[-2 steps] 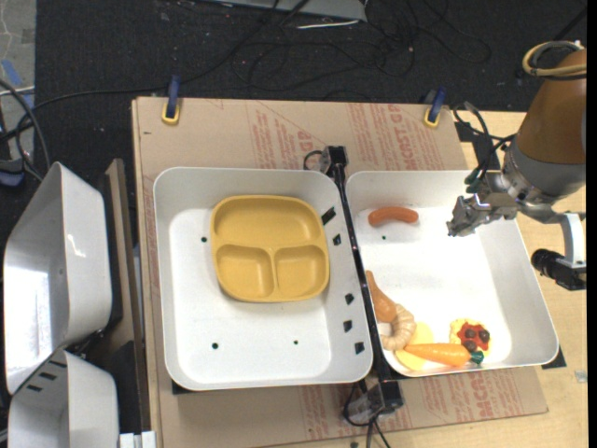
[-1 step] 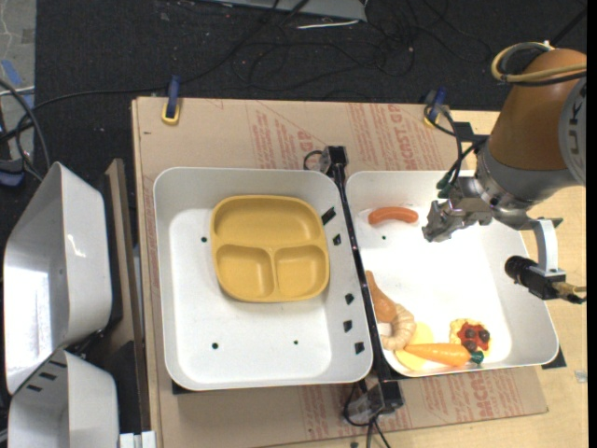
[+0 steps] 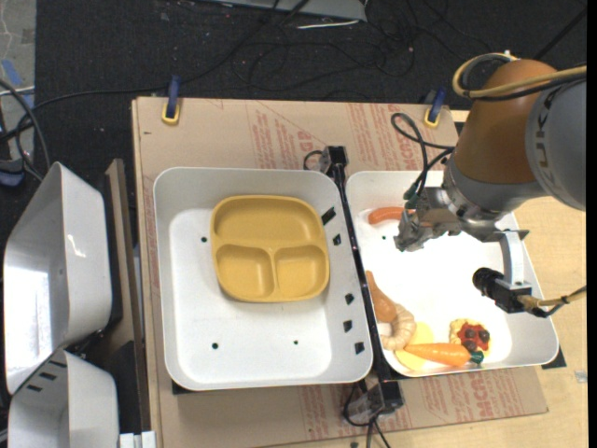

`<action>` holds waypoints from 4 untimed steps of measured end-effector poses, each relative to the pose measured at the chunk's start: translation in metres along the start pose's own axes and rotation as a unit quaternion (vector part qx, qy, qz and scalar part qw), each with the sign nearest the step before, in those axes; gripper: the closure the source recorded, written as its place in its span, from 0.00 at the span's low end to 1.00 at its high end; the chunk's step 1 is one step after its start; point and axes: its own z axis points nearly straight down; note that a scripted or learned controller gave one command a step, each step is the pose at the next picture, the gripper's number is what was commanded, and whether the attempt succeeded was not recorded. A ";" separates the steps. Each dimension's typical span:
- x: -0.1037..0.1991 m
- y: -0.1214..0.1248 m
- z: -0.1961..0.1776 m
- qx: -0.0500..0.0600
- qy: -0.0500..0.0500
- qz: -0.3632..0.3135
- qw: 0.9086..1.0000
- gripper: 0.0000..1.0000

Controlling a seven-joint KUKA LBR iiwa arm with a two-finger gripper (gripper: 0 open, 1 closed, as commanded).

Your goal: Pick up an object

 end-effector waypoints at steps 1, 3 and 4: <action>0.049 0.000 0.003 0.000 0.000 -0.001 1.000 1.00; 0.148 -0.011 -0.004 0.000 0.000 0.000 1.000 1.00; 0.146 -0.010 -0.004 -0.001 0.000 0.002 1.000 0.00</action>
